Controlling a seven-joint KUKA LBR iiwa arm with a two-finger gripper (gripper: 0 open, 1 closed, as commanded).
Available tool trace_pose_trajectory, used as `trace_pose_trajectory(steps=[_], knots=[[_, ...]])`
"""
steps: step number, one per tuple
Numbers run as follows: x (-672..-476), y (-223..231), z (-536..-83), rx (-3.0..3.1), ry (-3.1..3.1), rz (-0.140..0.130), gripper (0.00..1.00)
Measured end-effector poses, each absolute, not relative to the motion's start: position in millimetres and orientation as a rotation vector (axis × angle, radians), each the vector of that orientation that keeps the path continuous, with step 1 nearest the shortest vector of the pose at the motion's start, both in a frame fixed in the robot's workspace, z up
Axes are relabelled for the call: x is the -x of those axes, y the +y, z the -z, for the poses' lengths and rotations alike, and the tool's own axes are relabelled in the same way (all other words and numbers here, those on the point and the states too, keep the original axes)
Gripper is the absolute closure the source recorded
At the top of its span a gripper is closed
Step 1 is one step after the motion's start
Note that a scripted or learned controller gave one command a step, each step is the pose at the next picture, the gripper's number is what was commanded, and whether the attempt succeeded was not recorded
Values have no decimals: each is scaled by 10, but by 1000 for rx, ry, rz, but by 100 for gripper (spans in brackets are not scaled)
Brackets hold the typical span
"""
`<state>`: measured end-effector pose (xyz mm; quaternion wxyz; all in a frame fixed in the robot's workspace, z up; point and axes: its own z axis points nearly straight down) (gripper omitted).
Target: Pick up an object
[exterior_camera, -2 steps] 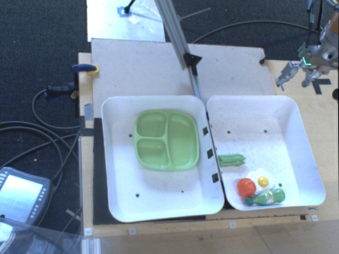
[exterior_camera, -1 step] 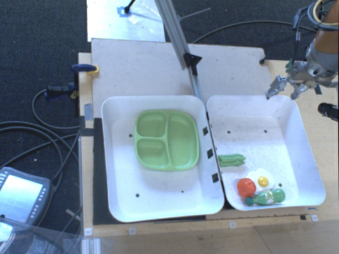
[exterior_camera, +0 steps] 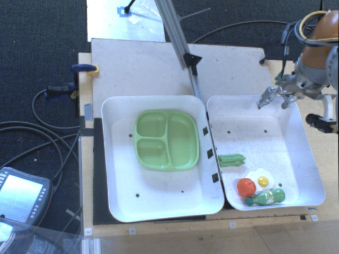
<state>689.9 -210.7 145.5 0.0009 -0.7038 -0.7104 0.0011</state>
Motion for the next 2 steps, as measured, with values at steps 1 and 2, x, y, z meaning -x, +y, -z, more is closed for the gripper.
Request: trace_pose_trajectory(steps=[1,2], knots=[[-6906,-2097,-999,2206,-2224,-6,0],[-6917,-2102,-1124,2207,-2230,-3,100]])
